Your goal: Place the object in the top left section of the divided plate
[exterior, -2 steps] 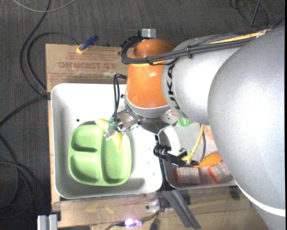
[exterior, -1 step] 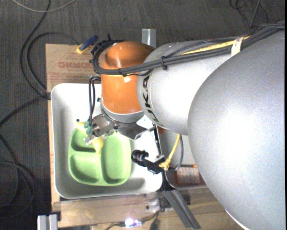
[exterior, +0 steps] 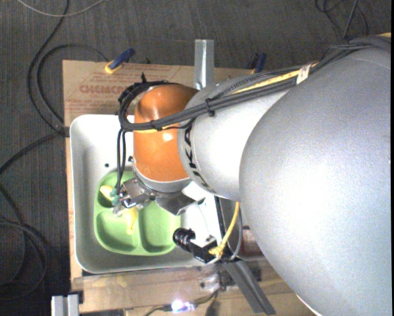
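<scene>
At the left we see the white bin (exterior: 81, 176) on the cardboard-covered bench (exterior: 91, 87), a blue clamp (exterior: 120, 59) at its eleven o'clock corner. Inside the bin lies the green divided plate (exterior: 154, 232). In the plate's section toward ten o'clock sits a small yellowish object (exterior: 107, 192), partly hidden, so we cannot tell its shape. Just right of it, the gripper (exterior: 125, 201) hangs low over the plate beneath the orange band (exterior: 158, 133). We cannot tell whether its jaws are released or clenched, nor whether they touch the object. Farther right, the grey arm (exterior: 302, 176) covers the second bin.
</scene>
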Tool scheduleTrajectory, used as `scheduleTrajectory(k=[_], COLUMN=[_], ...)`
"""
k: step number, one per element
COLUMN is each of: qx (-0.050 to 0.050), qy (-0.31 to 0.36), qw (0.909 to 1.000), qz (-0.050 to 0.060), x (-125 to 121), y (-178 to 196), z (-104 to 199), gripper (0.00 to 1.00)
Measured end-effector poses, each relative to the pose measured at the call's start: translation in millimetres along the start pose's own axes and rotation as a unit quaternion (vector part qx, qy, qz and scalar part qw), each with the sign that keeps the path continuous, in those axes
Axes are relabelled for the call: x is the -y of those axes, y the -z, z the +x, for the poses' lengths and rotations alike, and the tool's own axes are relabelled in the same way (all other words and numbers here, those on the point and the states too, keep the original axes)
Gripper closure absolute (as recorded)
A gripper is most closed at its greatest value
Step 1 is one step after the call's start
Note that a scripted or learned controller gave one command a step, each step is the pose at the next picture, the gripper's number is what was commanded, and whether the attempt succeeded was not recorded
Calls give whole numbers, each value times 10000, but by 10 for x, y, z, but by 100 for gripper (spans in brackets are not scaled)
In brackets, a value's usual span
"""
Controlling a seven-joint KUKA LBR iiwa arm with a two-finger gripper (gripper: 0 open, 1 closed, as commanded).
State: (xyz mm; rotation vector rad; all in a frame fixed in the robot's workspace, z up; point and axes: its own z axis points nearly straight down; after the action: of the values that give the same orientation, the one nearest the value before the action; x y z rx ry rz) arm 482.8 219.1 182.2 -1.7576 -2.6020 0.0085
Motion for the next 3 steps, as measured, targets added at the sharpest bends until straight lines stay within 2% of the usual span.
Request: scheduleTrajectory(k=[1,2,3], qx=[6,-6,5], qy=[-1735,-1421,-2756], qw=[9848,9898,9613], qz=[-5,6,-4], x=[168,333,226], y=[313,-277,439], z=[-427,-821,-567], gripper=[100,100,100])
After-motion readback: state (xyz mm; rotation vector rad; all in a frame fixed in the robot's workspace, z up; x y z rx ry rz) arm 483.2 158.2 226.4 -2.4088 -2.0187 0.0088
